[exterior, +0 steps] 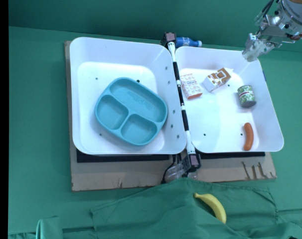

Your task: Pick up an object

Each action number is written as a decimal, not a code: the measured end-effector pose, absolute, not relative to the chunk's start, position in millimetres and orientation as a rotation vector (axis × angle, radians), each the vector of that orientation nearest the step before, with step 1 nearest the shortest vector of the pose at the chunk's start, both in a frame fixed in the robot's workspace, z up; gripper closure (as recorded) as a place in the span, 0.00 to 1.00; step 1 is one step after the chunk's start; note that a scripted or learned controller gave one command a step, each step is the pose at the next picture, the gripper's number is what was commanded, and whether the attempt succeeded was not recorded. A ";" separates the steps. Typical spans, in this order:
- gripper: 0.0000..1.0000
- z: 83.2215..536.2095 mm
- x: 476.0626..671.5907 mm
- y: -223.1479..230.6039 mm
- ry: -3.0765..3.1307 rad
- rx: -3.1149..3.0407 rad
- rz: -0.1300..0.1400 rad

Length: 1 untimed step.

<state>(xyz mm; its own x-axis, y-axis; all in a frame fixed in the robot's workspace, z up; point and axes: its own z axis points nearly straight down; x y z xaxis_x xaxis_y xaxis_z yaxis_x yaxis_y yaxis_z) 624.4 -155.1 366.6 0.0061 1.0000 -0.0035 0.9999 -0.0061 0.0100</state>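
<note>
No object is in the grasp yet, and the pickable things all lie in the right bin [270, 133], so this looks like the approach step. Nearest to where I stand, a yellow banana [213, 205] rests on the rumpled green cloth [156, 215] in front of the bench. Beyond it, an orange sausage [248, 136] lies close to the bin's front right wall, then a small green-labelled can [246, 96] on its side, then a tilted carton [217, 79] and a red-and-white packet [191, 86] by the divider; their print is too small to read. The left bin [83, 59] carries a blue divided plate [131, 111]. A blue bottle [187, 42] lies behind the bins. Farthest off, the gripper [251, 51] hangs above the back right corner; whether it is apart or together I cannot tell. Next it would need to move inward over the can or carton and descend.
</note>
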 end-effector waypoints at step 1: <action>1.00 341.4 634.7 -109.4 2.222 2.220 0.000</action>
<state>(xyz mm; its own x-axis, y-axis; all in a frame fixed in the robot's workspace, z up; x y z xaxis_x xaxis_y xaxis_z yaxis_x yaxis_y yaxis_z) 634.7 -109.4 341.4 -0.0010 1.0000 -0.0002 1.0000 0.0010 0.0005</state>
